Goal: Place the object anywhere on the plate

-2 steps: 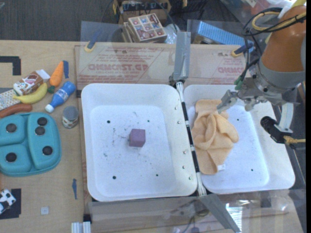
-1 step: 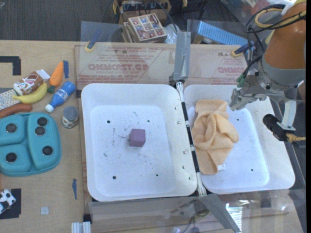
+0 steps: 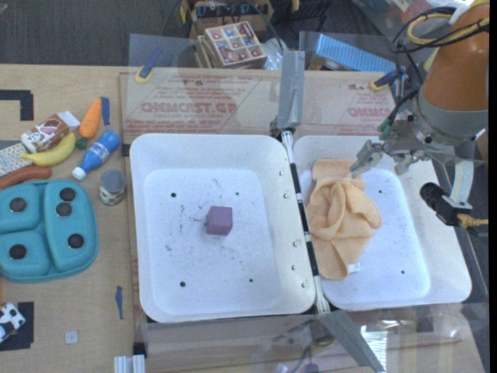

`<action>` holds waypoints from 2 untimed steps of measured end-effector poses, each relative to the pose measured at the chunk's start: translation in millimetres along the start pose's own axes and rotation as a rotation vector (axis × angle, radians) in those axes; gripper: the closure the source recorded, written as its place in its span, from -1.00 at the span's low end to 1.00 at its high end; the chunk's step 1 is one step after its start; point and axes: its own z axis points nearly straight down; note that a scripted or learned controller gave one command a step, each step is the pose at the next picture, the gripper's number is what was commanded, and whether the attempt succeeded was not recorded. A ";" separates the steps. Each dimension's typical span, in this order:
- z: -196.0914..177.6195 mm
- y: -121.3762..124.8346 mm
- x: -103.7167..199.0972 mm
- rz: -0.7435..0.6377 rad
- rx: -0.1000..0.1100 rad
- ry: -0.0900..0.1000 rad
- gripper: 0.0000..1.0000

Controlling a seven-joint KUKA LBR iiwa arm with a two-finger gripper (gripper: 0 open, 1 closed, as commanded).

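Observation:
A small purple cube [image 3: 219, 221] lies near the middle of the left bin [image 3: 155, 169]. A crumpled peach cloth [image 3: 339, 216] covers the left half of the right bin [image 3: 443, 278]. My gripper [image 3: 384, 162] hangs over the far part of the right bin, just past the cloth's upper right corner. It is open, its fingers spread apart with nothing between them. A teal divided plate [image 3: 46, 228] rests on the bench left of the bins, well away from the gripper.
Toy food lies on the bench at the left: a banana [image 3: 50, 152], a carrot [image 3: 92, 117], a blue bottle [image 3: 97, 154] and a small can [image 3: 112, 186]. Cardboard and boxes stand behind the bins. Cables [image 3: 446, 200] hang by the right bin's right edge.

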 end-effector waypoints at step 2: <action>-9.5 0.8 -2.1 0.002 -0.002 -0.002 -1.00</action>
